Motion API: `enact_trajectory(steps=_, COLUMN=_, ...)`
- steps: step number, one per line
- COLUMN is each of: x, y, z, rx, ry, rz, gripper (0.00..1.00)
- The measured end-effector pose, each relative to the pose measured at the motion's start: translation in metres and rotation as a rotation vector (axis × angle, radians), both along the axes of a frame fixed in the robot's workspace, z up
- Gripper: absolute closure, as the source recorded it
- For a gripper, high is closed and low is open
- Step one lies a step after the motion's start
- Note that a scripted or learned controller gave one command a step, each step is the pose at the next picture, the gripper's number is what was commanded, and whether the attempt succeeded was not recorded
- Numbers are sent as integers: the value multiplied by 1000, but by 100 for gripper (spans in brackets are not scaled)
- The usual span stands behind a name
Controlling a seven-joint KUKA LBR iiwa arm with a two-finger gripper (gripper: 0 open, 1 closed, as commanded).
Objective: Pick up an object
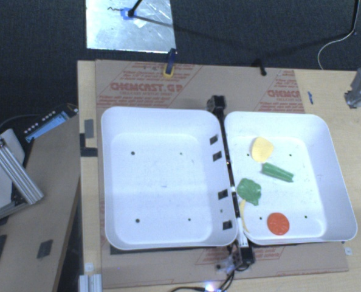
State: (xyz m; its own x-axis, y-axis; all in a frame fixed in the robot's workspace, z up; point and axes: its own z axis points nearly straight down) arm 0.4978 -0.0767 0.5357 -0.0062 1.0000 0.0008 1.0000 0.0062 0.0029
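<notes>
The grey metal gripper [358,91] hangs at the bench's far right edge, its grasp unreadable, while the long green plastic piece [278,173] lies down-left in the right white bin [338,181], angled diagonally.

I've got just a bit of the gripper [359,90] in view at the far right edge, upper part of frame, a grey metal piece. It sits well back from where I'd work, over the desk's [326,90] right margin. Too little visible to read pose of arm or wrist.
</notes>
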Motion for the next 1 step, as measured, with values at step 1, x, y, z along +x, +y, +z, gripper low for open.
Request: enact_trajectory(steps=1, x=65, y=-5, z=-2, rx=-2, ry=0, rz=-4, gripper=100)
